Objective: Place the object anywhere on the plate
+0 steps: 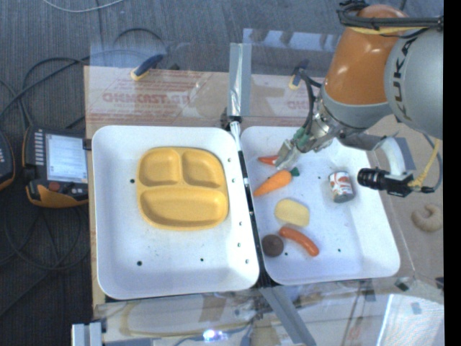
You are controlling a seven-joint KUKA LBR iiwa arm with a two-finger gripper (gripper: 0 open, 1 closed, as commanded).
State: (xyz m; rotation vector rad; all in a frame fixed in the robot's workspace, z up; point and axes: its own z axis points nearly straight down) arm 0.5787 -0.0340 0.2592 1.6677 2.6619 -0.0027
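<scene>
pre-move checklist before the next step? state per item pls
1. Plate in left bin, compartments bare: ok.
2. Pincer over right bin, above the carrot: ok.
3. Something held between its tips: cannot tell.
4. Carrot lying apart from the yellow piece and sausage: ok.
5. Can off the path toward the plate: ok.
6. Object on the plate: not ok.

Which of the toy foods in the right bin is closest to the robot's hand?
The carrot, lying just below the hand. The yellow potato, sausage and can sit farther off.
</scene>
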